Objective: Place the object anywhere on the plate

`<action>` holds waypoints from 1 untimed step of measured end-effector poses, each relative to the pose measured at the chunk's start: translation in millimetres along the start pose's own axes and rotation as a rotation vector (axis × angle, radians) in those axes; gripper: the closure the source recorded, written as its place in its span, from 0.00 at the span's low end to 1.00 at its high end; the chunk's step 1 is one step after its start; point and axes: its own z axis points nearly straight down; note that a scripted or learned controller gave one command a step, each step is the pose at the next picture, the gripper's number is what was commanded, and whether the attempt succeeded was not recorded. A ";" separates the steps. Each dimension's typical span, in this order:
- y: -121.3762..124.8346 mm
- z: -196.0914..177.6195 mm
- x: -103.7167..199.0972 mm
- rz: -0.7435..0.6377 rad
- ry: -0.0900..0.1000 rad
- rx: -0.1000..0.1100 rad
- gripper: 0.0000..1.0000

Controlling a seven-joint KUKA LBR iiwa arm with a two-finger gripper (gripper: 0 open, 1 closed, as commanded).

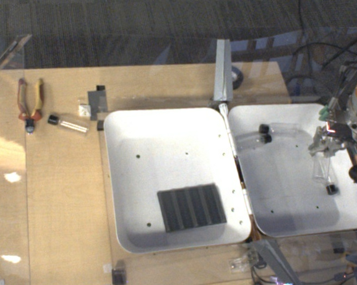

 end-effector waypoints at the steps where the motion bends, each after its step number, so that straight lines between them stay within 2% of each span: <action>1: 10.7 23.5 104.7 -0.295 0.001 0.002 1.00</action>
